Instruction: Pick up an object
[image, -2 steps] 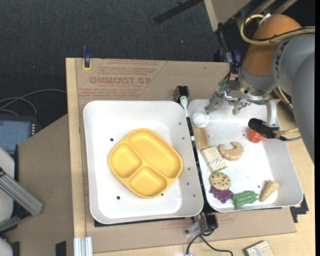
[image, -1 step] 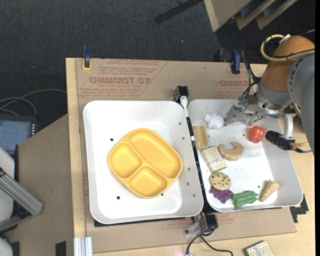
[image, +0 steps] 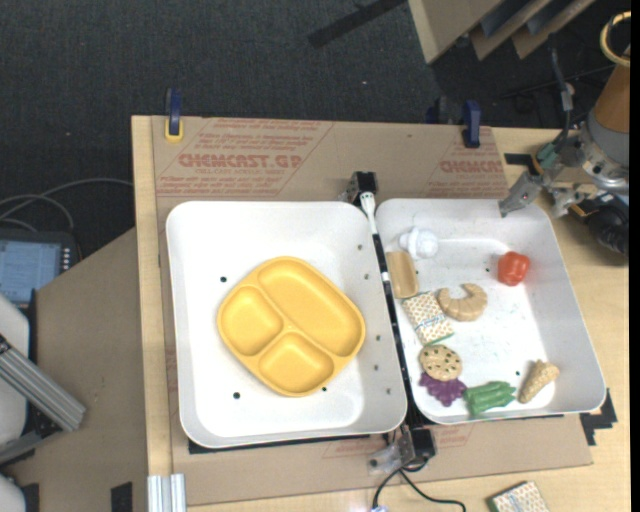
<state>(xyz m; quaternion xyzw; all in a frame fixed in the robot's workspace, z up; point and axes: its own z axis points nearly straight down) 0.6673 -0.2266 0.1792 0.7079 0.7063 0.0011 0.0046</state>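
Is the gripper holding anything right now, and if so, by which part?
Nothing is held. The gripper sits above the right bin's far rim, with nothing between its fingers; the toy food lies loose in the bin.

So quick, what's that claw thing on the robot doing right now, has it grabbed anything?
Tool: cannot be told whether it is open or closed. It sits above the right bin's upper right corner, with nothing seen in it.

Smooth, glossy plastic is seen in the yellow divided plate (image: 290, 325) and white bins (image: 190, 300); the bench board (image: 250, 160) looks matt, papery brown.
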